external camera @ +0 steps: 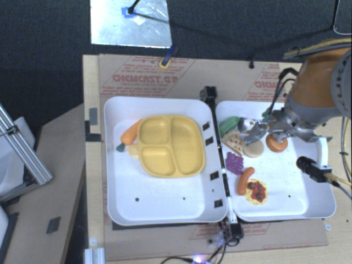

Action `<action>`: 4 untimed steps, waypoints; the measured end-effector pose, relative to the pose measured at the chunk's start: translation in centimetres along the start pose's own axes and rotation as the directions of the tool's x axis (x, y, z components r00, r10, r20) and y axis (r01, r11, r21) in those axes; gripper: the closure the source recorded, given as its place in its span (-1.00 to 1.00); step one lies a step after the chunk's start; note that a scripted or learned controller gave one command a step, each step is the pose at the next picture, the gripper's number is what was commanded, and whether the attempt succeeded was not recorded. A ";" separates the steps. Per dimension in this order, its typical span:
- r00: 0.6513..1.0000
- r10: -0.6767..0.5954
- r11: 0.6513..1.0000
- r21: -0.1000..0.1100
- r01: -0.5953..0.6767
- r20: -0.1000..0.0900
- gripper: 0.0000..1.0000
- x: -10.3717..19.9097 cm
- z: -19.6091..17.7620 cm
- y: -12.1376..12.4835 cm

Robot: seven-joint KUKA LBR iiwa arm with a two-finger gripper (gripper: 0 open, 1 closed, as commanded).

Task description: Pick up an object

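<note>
Seen from above at a slant: a brown cardboard-covered worktop (143, 73) bearing two shallow white plastic bins side by side. In the left bin (118, 202), a yellow three-compartment plastic plate (168, 146), with an orange toy carrot (131, 132) touching its upper left edge. In the right bin (300, 199), a cluster of toy foods toward the upper left: a green toy vegetable (229, 124) near the top, a pale waffle-like piece with red dots (234, 142) just below it, a beige round disc (253, 149) beside that, a purple bunch of toy grapes (234, 162) lower down, an orange-red toy sausage (244, 180) below the grapes, and a yellow flat slice with red topping (256, 192) just beside the sausage. An orange round toy resembling a doughnut (276, 142) to the right of the disc. Reaching in from the right, a grey arm with an orange band (322, 89), its metallic gripper (254, 131) low over the cluster, above the beige disc and just beside the doughnut. Gripper opening impossible to tell from this angle; nothing visibly held between it.
</note>
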State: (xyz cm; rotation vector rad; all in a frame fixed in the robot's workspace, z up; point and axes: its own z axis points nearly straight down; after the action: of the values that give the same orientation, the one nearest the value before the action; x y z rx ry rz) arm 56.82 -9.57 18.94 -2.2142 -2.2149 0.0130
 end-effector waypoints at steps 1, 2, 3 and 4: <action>1.000 -0.002 1.000 -0.014 0.002 0.001 -1.00 0.0 -0.7 0.3; 1.000 -0.001 1.000 -0.010 0.001 0.000 -1.00 0.1 3.9 -0.5; 1.000 -0.001 1.000 -0.010 0.001 0.000 -1.00 0.8 8.4 -0.9; 1.000 0.000 0.999 -0.034 0.000 0.007 -1.00 0.5 8.6 -0.2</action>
State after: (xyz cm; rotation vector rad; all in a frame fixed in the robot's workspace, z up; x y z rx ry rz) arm 56.50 -9.04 10.30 -2.2348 -2.2353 -0.0180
